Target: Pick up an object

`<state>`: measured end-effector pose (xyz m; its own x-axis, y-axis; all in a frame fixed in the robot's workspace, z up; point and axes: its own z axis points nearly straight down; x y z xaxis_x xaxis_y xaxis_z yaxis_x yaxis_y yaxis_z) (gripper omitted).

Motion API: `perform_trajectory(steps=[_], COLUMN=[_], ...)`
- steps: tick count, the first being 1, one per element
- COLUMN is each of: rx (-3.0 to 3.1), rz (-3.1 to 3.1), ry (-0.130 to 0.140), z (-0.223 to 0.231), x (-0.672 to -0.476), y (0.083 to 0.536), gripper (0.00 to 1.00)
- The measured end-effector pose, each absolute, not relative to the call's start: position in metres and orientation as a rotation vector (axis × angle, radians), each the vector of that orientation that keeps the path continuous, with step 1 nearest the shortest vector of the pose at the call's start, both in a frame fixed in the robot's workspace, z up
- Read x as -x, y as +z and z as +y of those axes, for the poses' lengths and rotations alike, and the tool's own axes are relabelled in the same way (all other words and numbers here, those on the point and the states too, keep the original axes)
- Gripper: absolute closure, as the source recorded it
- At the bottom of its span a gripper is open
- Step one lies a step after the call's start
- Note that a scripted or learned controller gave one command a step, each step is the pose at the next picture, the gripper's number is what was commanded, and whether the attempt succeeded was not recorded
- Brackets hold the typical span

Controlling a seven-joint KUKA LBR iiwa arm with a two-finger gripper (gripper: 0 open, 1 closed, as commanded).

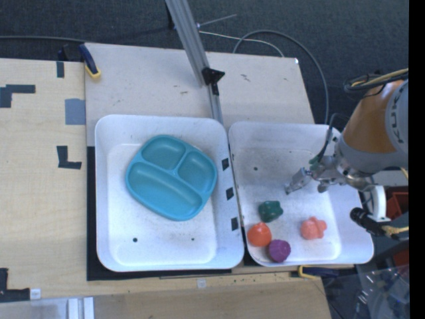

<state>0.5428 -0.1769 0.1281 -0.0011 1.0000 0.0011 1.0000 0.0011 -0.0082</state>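
From my seat I see the arm (pixel 372 135) reaching in from the right, its orange band above the wrist, and the pincer (pixel 297 182) hanging over the right bin (pixel 265 138), about mid-bin. At this resolution I cannot tell how the pincer is set. Nothing sits between its tips that I can make out.

Four small objects lie in the near part of that bin. The dark green one (pixel 269 211) is just below and left of the pincer, apart from it. An orange-red ball (pixel 259 234) sits just beneath the green one, and a purple ball (pixel 279 249) lies beside the orange-red one, near the front rim. A salmon-pink lump (pixel 313 228) rests to the right, a little apart from the rest.

Over in the left bin (pixel 106 178), a teal divided plate (pixel 172 176) lies flat, tilted diagonally. Both bins sit side by side on the counter (pixel 40 178).
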Motion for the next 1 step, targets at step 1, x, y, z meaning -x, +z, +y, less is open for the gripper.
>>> perform_trajectory(steps=[1], rx=[2.220], rz=[-2.224], ry=[0.002], z=[-0.1770], x=[-0.5430], y=[0.0885], gripper=[0.00])
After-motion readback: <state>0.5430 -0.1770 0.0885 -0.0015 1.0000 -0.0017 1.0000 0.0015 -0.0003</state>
